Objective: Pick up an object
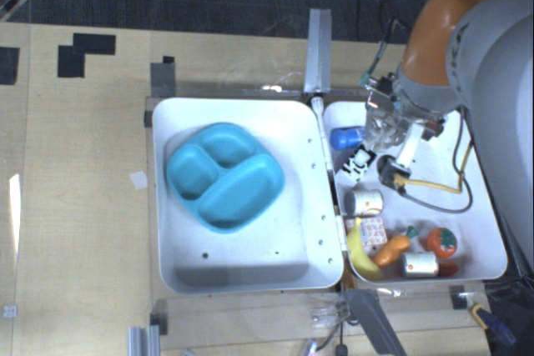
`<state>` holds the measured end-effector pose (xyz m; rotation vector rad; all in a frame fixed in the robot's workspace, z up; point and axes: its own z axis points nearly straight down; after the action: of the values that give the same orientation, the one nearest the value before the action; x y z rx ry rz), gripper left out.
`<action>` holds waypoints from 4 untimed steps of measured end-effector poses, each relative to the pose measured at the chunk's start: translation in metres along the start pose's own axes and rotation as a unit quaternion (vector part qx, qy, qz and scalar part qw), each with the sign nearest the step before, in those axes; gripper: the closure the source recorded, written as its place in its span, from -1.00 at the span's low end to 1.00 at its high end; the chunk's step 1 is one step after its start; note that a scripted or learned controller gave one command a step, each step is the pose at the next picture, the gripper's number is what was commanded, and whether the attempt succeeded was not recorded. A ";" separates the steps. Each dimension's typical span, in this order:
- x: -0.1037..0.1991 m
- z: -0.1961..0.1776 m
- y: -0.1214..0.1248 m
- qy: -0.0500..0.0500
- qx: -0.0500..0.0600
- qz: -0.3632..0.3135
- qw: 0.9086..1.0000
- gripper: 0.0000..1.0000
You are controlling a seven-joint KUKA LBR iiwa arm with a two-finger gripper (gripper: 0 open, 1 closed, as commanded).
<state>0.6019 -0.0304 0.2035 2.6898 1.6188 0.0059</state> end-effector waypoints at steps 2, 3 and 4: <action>0.044 -0.013 0.049 0.000 0.000 0.067 0.998 1.00; 0.009 0.019 0.014 -0.001 0.002 0.086 0.996 1.00; 0.030 0.019 -0.031 -0.001 0.002 0.165 0.986 1.00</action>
<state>0.5890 0.0102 0.1844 2.9228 1.1553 0.0008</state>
